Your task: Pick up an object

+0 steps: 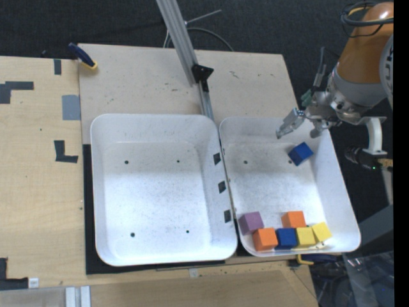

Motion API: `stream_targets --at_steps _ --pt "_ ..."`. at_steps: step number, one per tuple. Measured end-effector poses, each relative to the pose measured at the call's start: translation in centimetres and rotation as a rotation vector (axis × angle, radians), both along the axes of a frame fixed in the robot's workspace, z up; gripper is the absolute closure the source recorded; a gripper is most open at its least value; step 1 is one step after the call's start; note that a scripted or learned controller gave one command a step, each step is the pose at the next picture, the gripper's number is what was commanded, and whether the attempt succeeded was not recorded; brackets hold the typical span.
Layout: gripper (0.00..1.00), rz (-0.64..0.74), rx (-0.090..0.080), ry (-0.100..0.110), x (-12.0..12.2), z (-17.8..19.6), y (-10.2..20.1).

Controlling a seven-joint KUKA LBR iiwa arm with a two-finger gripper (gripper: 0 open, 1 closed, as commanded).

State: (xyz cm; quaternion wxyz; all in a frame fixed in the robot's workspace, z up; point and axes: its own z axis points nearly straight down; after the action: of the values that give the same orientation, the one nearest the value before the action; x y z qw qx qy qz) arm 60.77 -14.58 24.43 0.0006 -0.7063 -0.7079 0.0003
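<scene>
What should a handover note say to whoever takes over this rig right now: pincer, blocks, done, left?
Pincer: open, holding nothing, over the far end of the right bin.
Nearest thing: a lone blue block, just below the pincer, apart from the fingers.
Others: a purple block, two orange blocks, a blue one and two yellow ones cluster at the bin's near edge.
Done: nothing lifted.
Left: close on a block, probably the lone blue one, and raise it.
</scene>
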Motion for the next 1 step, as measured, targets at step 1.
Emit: stream_targets --at_steps 1 --pt "0.0 -0.007 -0.002 0.009 -1.29 -8.13 -6.35"
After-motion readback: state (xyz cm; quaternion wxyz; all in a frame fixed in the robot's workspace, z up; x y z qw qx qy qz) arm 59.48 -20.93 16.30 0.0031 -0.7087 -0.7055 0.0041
